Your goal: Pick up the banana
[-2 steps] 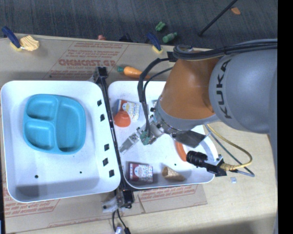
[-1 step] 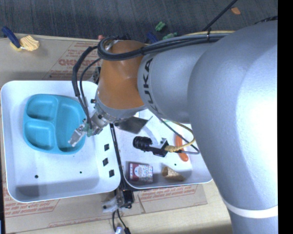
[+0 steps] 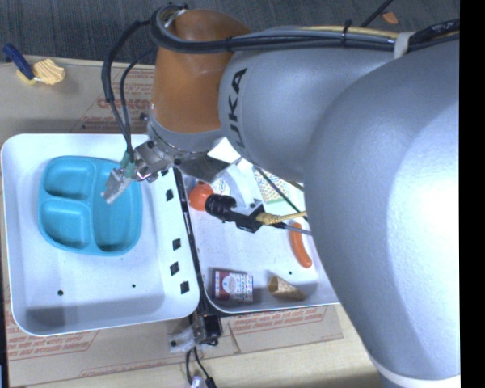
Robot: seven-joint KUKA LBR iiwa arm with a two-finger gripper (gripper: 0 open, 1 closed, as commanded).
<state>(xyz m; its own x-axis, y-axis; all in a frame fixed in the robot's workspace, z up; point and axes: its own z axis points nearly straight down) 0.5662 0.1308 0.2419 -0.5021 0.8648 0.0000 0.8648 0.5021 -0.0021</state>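
Observation:
My gripper (image 3: 115,186) hangs over the left bin (image 3: 81,297), just above the right rim of a blue three-compartment tray (image 3: 85,208) lying in that bin. Nothing shows between the gripper and the tray. The grey arm with its orange band (image 3: 190,71) reaches in from the right and hides most of the right bin (image 3: 259,304).
In the visible strip of the right bin lie an orange ball (image 3: 200,194), a long orange-red item (image 3: 301,249), a dark red box (image 3: 231,286), a tan piece (image 3: 284,286) and a patterned packet (image 3: 271,186). A yellow and blue object (image 3: 40,69) lies outside the bins at the back left.

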